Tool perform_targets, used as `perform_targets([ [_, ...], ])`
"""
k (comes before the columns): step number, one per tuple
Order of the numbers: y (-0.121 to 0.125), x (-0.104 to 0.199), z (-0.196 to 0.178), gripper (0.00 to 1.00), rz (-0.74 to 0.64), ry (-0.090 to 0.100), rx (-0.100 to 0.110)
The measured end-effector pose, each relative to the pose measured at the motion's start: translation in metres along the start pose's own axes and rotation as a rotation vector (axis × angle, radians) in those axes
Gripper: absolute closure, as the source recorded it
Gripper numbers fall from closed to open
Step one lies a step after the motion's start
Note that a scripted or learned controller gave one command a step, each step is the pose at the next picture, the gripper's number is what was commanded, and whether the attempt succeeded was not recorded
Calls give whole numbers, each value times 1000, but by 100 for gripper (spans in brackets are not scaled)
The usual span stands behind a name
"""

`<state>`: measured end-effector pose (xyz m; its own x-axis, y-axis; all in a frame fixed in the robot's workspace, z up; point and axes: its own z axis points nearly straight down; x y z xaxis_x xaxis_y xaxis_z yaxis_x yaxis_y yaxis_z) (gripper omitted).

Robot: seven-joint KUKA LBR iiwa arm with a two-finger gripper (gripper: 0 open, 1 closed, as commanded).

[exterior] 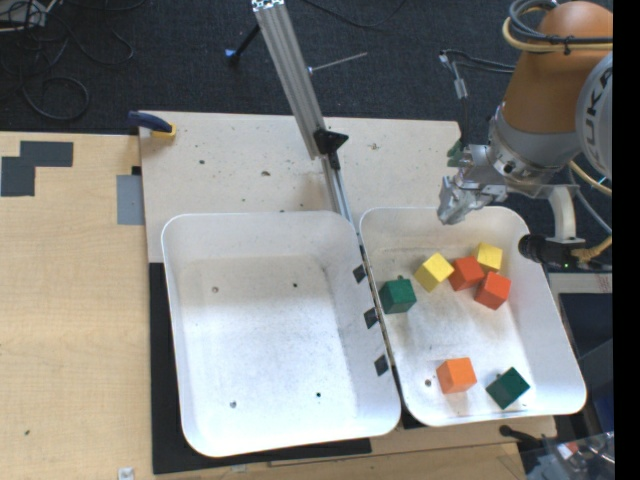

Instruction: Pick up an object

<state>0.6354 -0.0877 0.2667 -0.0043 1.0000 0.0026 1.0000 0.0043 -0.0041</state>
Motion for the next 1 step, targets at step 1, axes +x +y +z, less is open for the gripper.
perform_targets([
  [1, -14, 44, 0, 100, 0, 0, 0],
])
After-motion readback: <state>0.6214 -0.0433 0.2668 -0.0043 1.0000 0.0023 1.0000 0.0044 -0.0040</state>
